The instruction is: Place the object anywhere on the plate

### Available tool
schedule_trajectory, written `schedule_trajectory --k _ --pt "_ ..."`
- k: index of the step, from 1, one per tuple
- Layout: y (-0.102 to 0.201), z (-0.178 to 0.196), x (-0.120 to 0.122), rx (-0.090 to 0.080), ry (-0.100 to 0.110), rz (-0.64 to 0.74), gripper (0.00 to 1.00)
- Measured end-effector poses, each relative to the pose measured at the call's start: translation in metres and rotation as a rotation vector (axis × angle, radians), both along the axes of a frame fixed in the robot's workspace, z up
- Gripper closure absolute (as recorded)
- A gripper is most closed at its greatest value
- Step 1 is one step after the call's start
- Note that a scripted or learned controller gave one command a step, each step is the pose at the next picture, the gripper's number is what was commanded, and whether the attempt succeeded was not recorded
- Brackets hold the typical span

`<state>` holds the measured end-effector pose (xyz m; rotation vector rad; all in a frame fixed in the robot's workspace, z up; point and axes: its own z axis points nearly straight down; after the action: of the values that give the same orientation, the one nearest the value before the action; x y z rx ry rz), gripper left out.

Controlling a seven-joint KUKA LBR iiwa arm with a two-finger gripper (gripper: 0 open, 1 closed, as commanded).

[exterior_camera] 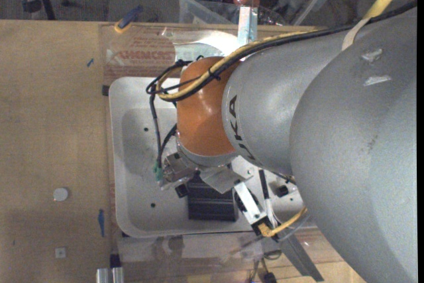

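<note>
White bin (129, 142) extends left of the gripper (211, 199), whose black body sits low inside it; finger state cannot be told. The grey arm (318, 116), orange band (202, 113) and black cables overhang the bin, hiding any plate or object. Arm lettering is partly readable: "KA".

Arm (318, 116) hides most of white bin (129, 142); hand (211, 199) fingers hidden.

The bench (46, 142) is viewed from above at a slant by one fixed camera. The arm (318, 116) is seen close up, filling the right; a white bin (132, 142) is framed centre-left.
</note>
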<state>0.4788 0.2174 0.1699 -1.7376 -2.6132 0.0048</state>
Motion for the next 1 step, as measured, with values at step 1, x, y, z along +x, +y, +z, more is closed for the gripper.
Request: schedule_trajectory --k 1 --pt "-0.0072 0.1144 0.017 -0.001 -0.004 -0.203 1.0"
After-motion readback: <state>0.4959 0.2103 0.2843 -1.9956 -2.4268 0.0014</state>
